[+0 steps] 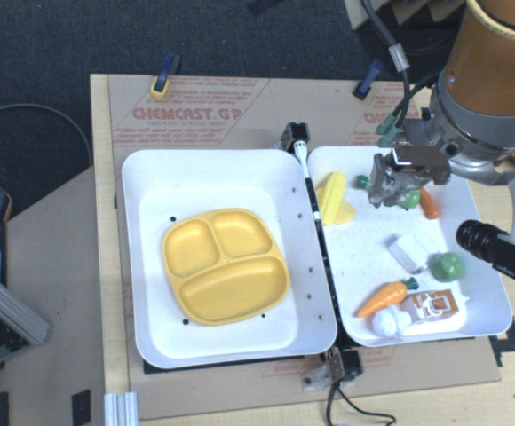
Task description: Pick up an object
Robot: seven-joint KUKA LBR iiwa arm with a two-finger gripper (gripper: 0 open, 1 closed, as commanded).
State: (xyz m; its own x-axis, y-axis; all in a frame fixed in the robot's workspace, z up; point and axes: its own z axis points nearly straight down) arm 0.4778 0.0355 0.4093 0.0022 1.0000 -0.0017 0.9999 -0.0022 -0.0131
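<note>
Arm (497, 51) cut by frame edge — pincer (389, 193) hides a green thing (408, 199).

Grey arm (484, 105) with orange band, black cables, dark metal hand (395, 189)

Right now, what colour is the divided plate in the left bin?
Yellow. The divided plate shows plainly in the camera view, lying in the white left bin.

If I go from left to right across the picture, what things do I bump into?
Yellow tray → banana → carrot → white block → green ball.
</note>
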